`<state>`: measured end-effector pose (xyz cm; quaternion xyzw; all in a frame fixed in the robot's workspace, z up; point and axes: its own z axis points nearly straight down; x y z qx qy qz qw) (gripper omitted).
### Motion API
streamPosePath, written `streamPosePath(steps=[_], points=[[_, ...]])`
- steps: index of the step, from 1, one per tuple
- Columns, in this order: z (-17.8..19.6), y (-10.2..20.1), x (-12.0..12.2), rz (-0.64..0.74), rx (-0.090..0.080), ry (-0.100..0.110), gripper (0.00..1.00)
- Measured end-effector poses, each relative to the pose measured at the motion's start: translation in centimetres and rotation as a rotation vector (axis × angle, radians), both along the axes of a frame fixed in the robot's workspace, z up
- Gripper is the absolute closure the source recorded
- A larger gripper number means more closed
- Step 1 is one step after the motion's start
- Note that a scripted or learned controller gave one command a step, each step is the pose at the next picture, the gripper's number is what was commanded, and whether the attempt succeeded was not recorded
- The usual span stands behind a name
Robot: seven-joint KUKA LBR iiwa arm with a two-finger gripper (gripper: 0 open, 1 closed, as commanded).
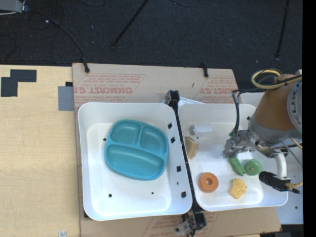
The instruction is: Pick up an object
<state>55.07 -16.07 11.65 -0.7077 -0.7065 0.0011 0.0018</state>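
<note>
So the right bin (224, 204) has five loose things in it. There's one green piece (245, 166) at about 3 o'clock in the bin, a stubby stem with a round green knob on its right end. The hand (235, 149) sits right above its stem end, touching or nearly so; honestly can't tell from this angle whether it's spread or pinched, it's just a grey clump under the arm (279, 110). Nothing is visibly clamped in it.

Next out: one orange ring (208, 181) at roughly 6 o'clock in the bin, and one yellow corn-looking piece (238, 188) just to its right, at about 5 o'clock. One tan wedge (190, 148) leans against the left wall at 9 o'clock, and one small white cylinder (201, 130) lies up at 11 o'clock, close to the wedge but apart from it.

The left bin (98, 201) holds one thing: a teal divided plate (136, 149) with three compartments, sitting around the middle, a bit toward the right wall.

Both bins sit side by side on a cardboard sheet (148, 80) on the surface.
</note>
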Motion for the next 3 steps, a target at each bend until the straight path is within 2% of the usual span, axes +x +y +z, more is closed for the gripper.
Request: streamPosePath(steps=[1, 2, 3], points=[[6.2, -0.1, -0.4, 0.003, -0.002, -0.007, 1.0], [10.1, -0.2, -0.3, 0.003, -0.001, -0.005, 1.0], [9.5, 5.1, -1.2, 0.006, 0.002, 0.001, 1.0]])
